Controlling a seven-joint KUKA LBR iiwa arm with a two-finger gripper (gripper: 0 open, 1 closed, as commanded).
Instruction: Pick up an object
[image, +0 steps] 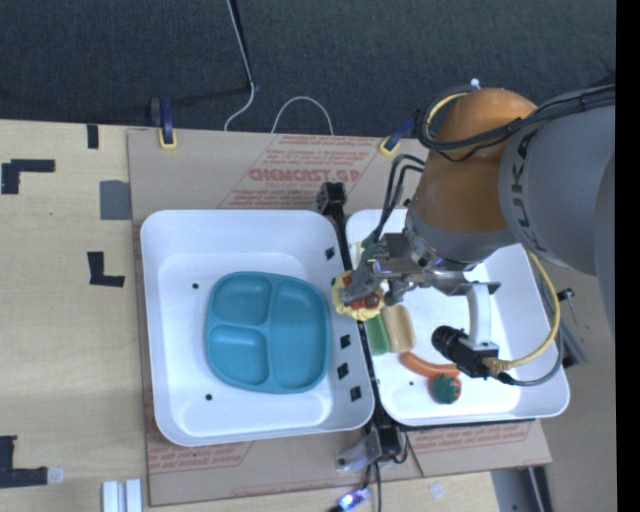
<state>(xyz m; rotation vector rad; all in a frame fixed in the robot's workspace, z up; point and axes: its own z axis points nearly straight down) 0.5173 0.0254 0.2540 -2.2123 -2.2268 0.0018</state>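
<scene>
While the grey arm (520, 170) reaches in over the right bin (520, 400), its gripper (362, 290) hangs at that bin's inner edge; whether its fingers stand apart or together cannot be told. Just below the gripper lie a green piece (376, 333) and a tan block (399, 325). Farther below-right rests an orange carrot (430, 367). Left of the gripper, the other bin (180, 240) holds a teal divided plate (267, 332).

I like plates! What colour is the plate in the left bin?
Teal blue plate, seen in the camera view.
</scene>
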